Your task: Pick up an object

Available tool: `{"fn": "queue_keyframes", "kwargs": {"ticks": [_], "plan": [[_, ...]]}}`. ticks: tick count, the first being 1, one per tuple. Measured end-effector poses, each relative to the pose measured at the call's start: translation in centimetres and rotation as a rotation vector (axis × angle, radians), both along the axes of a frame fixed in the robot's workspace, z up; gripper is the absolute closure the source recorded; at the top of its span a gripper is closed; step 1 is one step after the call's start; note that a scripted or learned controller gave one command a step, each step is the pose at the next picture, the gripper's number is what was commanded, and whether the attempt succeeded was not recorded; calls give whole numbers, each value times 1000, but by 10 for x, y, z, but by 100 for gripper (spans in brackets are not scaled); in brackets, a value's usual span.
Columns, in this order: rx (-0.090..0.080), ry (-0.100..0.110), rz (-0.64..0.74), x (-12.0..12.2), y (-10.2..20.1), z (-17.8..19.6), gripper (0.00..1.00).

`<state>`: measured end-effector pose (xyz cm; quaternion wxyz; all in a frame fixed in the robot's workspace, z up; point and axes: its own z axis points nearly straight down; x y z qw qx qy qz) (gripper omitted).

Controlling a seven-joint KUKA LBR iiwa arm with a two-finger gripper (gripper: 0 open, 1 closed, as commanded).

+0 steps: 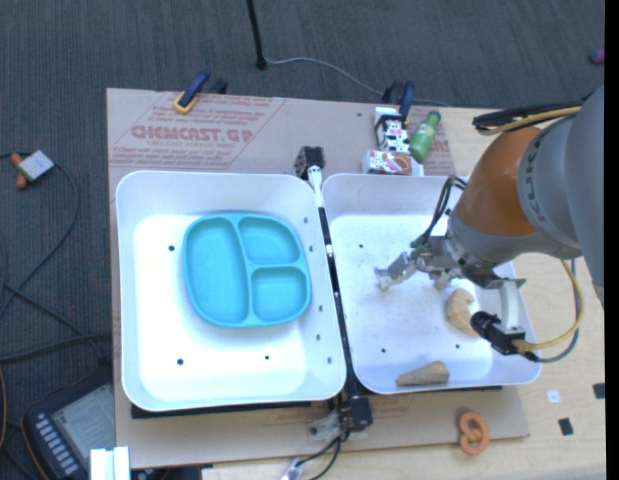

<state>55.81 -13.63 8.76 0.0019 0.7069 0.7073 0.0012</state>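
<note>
Bench with two white bins side by side. Left bin [149, 218]: one blue tray [247, 270] with three compartments, lying flat near the middle, well apart from the arm. Right bin [369, 203]: gripper [397, 271] low over the floor near the centre, reaching in from the right under the grey arm [549, 193] with its orange band [494, 188]; fingers slightly apart with nothing between them, tips at or just above the white floor, though contact cannot be confirmed. Candidate items in the same bin: a tan rounded piece [459, 308] just beside the wrist on the right side, partly hidden by it, and a brown lump [423, 374] against the front wall. Both lie apart from the fingertips, so nothing is held. Judgement: the task remains undone; the gripper's spot over bare floor suggests a try that would close on nothing unless it shifts toward the tan piece, the nearer of the two.
</note>
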Motion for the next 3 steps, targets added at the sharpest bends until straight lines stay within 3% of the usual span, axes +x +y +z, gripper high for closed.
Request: {"fn": "queue_keyframes", "kwargs": {"ticks": [1,2,3], "plan": [[-3,-4,-1,-6,37,0,0],[-1,2,0,70,14,48,0],[-1,-3,-1,12,19,0,0]]}}
